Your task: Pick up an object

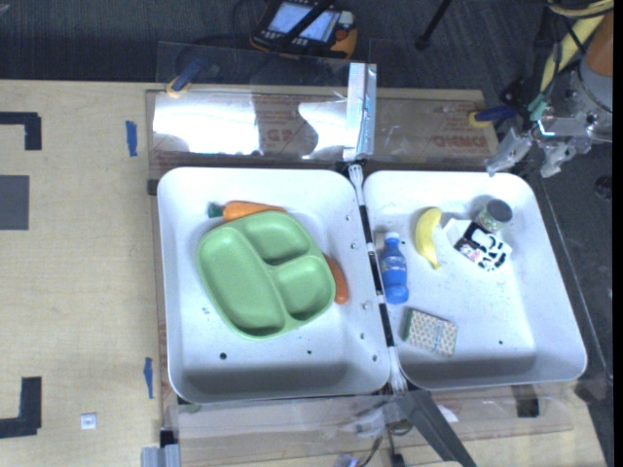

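Objects to pick sit mostly in right bin [555, 290]: yellow banana [427, 235] upper middle, blue bottle [393, 269] with white cap just left of it near the divider, small grey can [493, 212] upper right, black-and-white patterned box [483, 246] touching or just below the can, flat speckled packet [431, 331] lower middle, apart from the rest. Bottle label blue, no text readable. Box print too small to read, packet too

Left bin [185, 339] holds green divided plate [266, 272], three compartments, tilted in view, taking up most of the bin floor. Orange carrot-like item [255, 208] pokes out from under plate's upper edge; another orange piece [338, 280] at plate's right edge, partly hidden, cannot tell if same item

Hand [538, 154] at upper right, outside and above right bin's far corner, well apart from all objects, nothing between its fingers. Fingers look spread apart, pointing down. Yellow cables [574, 8] behind the arm

Bench [78, 261] is light wood with black corner marks [24, 129] and blue tape bits [130, 137] at left. Clear plastic sheet [253, 115] behind left bin, glare across it; faint reddish print on panel behind bins, not legible. Handheld controller [304, 24] with lit screen on floor at top, screen text unreadable
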Robot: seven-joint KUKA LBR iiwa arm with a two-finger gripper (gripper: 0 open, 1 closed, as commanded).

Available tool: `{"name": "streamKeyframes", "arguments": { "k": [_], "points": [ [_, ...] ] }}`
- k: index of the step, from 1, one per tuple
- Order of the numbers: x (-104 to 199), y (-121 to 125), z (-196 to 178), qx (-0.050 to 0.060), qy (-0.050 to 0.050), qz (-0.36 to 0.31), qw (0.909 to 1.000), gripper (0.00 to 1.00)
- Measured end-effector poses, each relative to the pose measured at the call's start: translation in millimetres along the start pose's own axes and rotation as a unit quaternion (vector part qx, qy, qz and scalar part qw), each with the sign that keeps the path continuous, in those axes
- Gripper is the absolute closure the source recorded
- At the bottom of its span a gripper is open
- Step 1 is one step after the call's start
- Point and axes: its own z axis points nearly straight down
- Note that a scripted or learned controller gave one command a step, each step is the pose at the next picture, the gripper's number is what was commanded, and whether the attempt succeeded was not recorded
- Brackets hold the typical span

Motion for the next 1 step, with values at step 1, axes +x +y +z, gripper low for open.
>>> {"name": "streamKeyframes", "arguments": {
  "k": [1],
  "points": [
    [55.3, 11.7, 103.1, -0.001, 0.000, -0.069, 0.9976, 0.00]
  ]
}}
